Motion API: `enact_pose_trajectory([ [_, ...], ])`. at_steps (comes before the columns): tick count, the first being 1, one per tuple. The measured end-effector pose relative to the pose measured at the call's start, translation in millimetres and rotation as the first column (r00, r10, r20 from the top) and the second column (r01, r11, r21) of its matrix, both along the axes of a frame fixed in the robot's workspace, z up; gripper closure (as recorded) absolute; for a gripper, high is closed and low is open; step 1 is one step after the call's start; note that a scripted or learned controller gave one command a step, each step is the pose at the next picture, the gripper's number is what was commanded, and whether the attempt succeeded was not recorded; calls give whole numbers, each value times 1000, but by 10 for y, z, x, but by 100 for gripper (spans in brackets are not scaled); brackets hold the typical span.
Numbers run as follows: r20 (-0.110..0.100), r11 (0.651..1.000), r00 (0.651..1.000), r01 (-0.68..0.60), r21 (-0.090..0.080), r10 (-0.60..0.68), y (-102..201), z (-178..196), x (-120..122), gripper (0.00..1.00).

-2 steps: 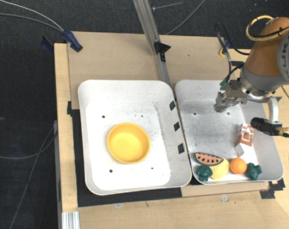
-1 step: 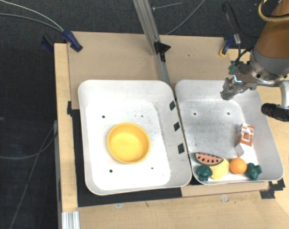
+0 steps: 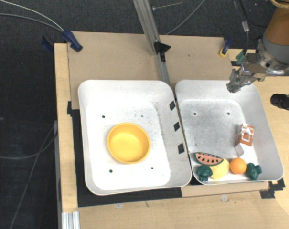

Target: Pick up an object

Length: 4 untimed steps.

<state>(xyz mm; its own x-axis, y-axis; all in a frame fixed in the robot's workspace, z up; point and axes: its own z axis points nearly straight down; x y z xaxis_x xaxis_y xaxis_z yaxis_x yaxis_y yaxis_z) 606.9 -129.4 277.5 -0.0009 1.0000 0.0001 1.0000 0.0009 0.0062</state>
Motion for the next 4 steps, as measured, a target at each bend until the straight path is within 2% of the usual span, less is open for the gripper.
enact_pose_trajectory([
  [1, -8, 1000, 1000, -5, 3, 5, 470, 16, 15, 100],
  [2, -3, 1000, 1000, -5, 2, 5, 1007, -9, 134, 100],
  [4, -16, 1000, 1000, -4, 3, 4, 1923, -129, 102, 100],
])
